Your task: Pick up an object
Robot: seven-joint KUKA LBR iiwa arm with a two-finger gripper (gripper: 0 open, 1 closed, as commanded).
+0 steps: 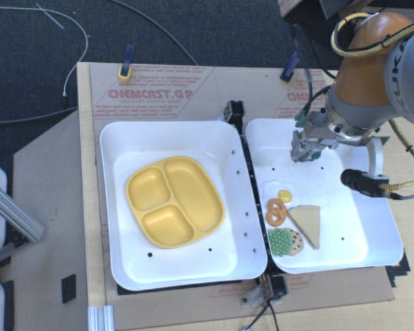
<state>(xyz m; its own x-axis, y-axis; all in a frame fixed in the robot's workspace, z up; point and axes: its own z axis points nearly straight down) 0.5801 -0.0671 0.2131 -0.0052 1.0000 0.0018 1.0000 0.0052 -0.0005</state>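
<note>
The gripper point(306, 148) hangs over the far end of the right bin point(372, 254), and whether it is open or closed cannot be told from this slanted view; nothing shows in its grasp. The pickable things lie well apart from it, clustered at the near left of that bin: a small yellow piece point(285, 196), an orange pretzel-like ring point(276, 212), a tan wedge point(307, 224) and a green dotted piece point(283, 241) resting on a cookie-like disc point(294, 244).

The chief risk, as I judge it, is the crowding — the ring touches or nearly touches the wedge, and the green piece abuts both, so a descent could nudge 1 item aside or catch 2 at once. These things also look flat and low, which may let them slip out. The cluster sits just beside the bin's left wall, leaving little clearance on that side.

Open room lies to the right of the wedge — bare white floor. The left bin point(117, 150) holds only a yellow 3-compartment tray point(174, 200).
</note>
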